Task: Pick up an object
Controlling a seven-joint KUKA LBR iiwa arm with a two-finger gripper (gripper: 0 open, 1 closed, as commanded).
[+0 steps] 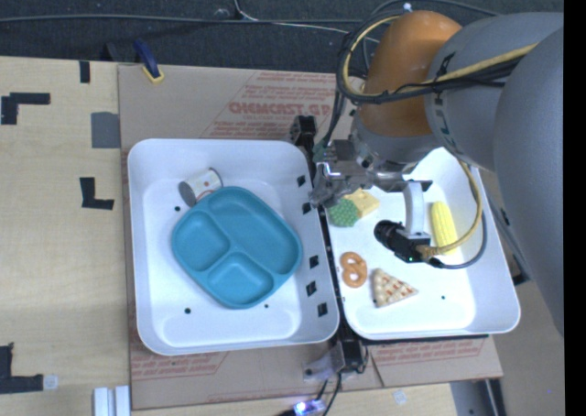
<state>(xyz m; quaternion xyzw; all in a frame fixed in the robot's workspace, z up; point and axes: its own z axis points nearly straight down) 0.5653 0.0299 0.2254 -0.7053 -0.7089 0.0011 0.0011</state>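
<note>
Camera view: a wooden worktop point(55, 249) carries 2 white bins. We see the gripper point(341, 192) low over the right bin point(490, 309), near a green object point(344, 213); we cannot tell its jaws' state. We judge the approach step; next, descend and close.

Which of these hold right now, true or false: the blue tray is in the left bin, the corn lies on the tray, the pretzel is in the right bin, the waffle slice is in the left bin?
1. The blue tray sits in the left bin. True.
2. The corn lies on the tray. False: it lies in the right bin.
3. The pretzel is in the right bin. True.
4. The waffle slice is in the left bin. False: it lies in the right bin, beside the pretzel.
</note>
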